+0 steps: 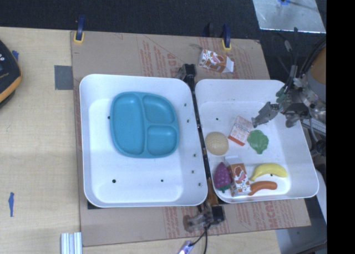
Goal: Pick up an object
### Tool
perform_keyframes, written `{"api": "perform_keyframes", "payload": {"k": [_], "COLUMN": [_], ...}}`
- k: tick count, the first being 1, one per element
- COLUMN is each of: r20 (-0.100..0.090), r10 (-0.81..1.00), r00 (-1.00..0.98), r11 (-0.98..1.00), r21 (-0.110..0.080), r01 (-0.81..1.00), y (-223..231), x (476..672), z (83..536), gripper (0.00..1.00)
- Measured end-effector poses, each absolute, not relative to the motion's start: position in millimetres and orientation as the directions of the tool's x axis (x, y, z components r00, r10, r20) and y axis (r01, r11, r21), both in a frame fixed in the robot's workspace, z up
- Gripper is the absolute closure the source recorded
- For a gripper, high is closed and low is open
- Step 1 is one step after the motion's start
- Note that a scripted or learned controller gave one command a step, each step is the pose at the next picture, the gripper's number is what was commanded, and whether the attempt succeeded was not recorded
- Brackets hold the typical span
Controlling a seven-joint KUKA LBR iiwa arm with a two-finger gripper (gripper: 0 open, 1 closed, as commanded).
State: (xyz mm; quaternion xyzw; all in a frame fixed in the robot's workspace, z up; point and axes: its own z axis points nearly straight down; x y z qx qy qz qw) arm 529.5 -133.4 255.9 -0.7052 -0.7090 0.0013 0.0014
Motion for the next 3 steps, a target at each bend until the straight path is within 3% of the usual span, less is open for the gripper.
{"api": "perform_keyframes", "payload": {"k": [2, 3], "r20": [-0.001, -0.001], "r10": [1.000, 1.000], "r00": [-0.006, -0.004], "r11": [0.006, 0.004], "r21": [0.000, 0.004], "r01": [1.000, 1.000], "y": [-161.9, -162.3], "x": [557.7, 598.0], "z": [94.8, 95.5], "gripper": [0.00, 0.00]}}
